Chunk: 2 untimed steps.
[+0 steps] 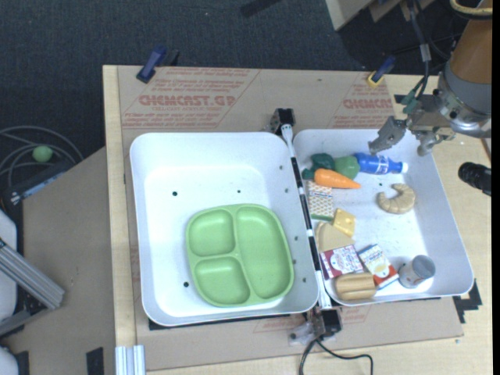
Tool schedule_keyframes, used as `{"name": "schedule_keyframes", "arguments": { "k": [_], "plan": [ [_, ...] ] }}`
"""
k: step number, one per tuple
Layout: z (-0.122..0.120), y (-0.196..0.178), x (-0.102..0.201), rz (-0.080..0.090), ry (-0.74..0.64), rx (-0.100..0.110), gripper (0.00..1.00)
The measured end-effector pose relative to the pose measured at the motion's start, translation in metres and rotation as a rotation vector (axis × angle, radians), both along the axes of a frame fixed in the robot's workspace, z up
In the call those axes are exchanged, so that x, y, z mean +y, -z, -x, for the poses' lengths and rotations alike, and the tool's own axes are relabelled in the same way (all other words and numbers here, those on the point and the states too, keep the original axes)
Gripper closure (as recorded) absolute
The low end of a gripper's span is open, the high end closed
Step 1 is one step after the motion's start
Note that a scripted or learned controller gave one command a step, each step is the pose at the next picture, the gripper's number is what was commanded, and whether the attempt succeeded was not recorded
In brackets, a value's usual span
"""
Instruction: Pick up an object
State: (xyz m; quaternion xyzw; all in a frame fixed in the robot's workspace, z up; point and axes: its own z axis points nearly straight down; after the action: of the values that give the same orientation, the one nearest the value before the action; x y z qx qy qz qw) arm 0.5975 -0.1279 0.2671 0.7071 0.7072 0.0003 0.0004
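While its two fingers stand spread wide with nothing between them, the gripper (pixel 412 135) of the grey KUKA arm (pixel 469 76) hangs over the far end of the right bin (pixel 447 233), above and just right of a small blue-and-white bottle (pixel 380 164) lying on its side. That bottle, the nearest object to the tool, looks the likeliest target, though the task names none. By its look it is light, rigid plastic: smooth, rounded and liable to roll or slip, so a grasp across the middle of its barrel, fingers on either long side, seems safest.

Left of the bottle lies a green toy vegetable (pixel 330 162), and touching that, just nearer the camera, a toy carrot (pixel 338 179), orange and tapered, probably hard and slick. Right of the bottle and nearer the camera lies a tan croissant-shaped piece (pixel 397 199), well apart from its neighbours. Farther from the bottle, toward the near wall, sit a yellow cheese wedge (pixel 344 223), a red-and-white carton (pixel 345 261), a toy hot-dog bun (pixel 355 286) and a grey cylinder (pixel 419 269), the first three crowded close. A green divided plate (pixel 237 254) lies in the left bin (pixel 156 178), well clear of the bottle.
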Motion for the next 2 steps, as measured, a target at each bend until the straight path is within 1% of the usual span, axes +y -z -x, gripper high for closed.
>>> {"name": "schedule_keyframes", "arguments": {
  "k": [1,2],
  "plan": [
    [-0.03,0.104,0.03,-0.001,-0.001,0.004,0.0],
    [-0.038,0.082,0.065,-0.001,-0.002,-0.001,0.0]
  ]
}}
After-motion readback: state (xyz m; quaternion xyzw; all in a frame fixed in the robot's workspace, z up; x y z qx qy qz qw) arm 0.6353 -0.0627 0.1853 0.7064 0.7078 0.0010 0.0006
